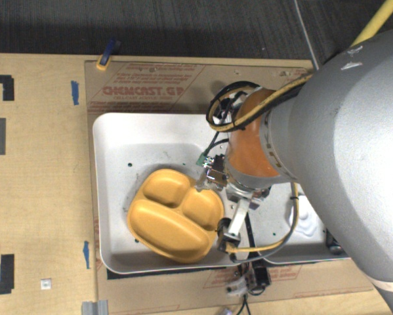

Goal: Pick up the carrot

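Only readable text I see: red print on the cardboard sheet (183, 84) under my bin, upper middle of frame. Big line looks like "CHEMCAST GP", though the letters are blurry. Smaller red lines above and below it are too fine to read. More red print at the bottom centre edge, also illegible.

The bread loaf (175, 214) lies in the left bin (111, 176), toward its near wall. The arm (327, 156) hangs right of the loaf, over it.
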You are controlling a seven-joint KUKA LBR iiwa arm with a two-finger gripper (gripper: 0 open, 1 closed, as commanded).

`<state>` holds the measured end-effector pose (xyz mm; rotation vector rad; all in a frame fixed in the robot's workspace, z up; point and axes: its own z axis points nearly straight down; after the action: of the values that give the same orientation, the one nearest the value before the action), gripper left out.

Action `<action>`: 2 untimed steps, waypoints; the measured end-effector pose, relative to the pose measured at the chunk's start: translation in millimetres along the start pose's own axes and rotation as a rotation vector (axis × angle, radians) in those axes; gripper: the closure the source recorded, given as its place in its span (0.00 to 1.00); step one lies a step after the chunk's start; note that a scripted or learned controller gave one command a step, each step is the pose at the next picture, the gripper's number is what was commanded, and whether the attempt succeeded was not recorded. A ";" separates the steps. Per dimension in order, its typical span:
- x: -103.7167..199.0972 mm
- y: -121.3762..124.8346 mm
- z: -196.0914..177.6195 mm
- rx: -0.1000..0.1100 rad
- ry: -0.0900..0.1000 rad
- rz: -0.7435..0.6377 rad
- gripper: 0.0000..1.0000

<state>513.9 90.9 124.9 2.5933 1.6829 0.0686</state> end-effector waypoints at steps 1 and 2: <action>-0.3 -0.6 0.2 0.003 -0.001 -0.037 0.00; -0.8 -1.3 0.3 0.005 -0.002 -0.075 0.00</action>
<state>512.5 90.7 124.5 2.5301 1.7803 0.0590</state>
